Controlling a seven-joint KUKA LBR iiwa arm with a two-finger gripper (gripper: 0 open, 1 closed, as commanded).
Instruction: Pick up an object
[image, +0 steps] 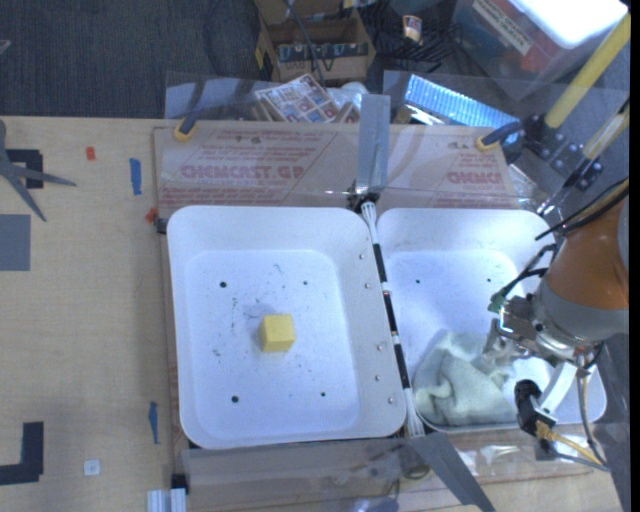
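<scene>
A small yellow block (277, 333) lies near the middle of the left bin (200, 240). A crumpled pale cloth (460, 385) is heaped at the front of the right bin (440, 235). My gripper (503, 352) hangs over the right bin at the cloth's right edge, just above or touching it. The arm with its orange band (598, 270) comes in from the right and covers the bin's right side.
A ridge with a black strip (385, 300) divides the two bins. Clear plastic sheets (300, 160) stand behind the bins. The wooden bench (70, 300) stretches out to the left. Cables and a black fitting (530, 400) hang by the wrist.
</scene>
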